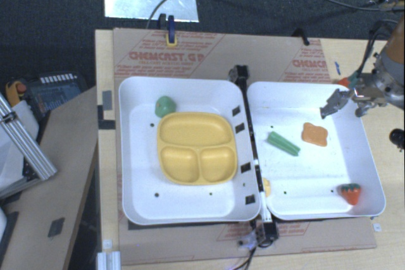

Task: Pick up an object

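On the tabletop point(297, 243) below me sit two shallow white bins side by side, touching along a dark seam down the middle. My left bin point(136, 199) carries a yellow divided tray point(193, 147), which lies flat near its centre and fills much of the floor. A small green rounded piece point(165, 105) rests just beside the tray's far left corner, close enough that I cannot tell if they touch. My right bin point(370, 196) holds the smaller things, well apart from one another: a green stick-shaped piece point(283, 143) lying at a slant near the middle, an orange flat piece point(314, 135) just to its right, and an orange-red piece with a green tip point(350, 193) in the near right corner. A small pale yellow bit point(266, 186) lies by the seam at the near left of that bin. My end effector point(347, 103) hangs over the far right part of the right bin, above and to the right of the orange flat piece, its two fingers spread apart with nothing between them.
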Available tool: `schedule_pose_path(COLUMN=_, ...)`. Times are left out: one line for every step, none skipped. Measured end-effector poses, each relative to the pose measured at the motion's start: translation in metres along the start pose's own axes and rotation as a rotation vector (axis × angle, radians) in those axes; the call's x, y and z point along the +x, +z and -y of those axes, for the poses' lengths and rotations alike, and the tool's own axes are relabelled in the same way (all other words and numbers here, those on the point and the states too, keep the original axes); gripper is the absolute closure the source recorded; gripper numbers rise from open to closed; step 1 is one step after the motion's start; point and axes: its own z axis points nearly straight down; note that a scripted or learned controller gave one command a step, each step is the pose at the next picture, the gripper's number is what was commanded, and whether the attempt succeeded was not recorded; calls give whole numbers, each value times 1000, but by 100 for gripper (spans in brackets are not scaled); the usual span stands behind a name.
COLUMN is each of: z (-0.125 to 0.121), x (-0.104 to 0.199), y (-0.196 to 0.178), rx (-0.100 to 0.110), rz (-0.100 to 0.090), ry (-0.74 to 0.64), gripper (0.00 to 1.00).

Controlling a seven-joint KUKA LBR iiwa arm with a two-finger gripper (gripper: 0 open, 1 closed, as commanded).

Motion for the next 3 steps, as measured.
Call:
schedule_pose_path(z=-2, x=0, y=-6, rx=-10, rz=2, ry=-3, gripper=0)
schedule_pose_path(z=6, x=0, y=52, rx=-6, rz=1, ry=0, gripper=0)
schedule_pose_path(z=6, x=10, y=101, rx=-7, rz=1, ry=0, gripper=0)
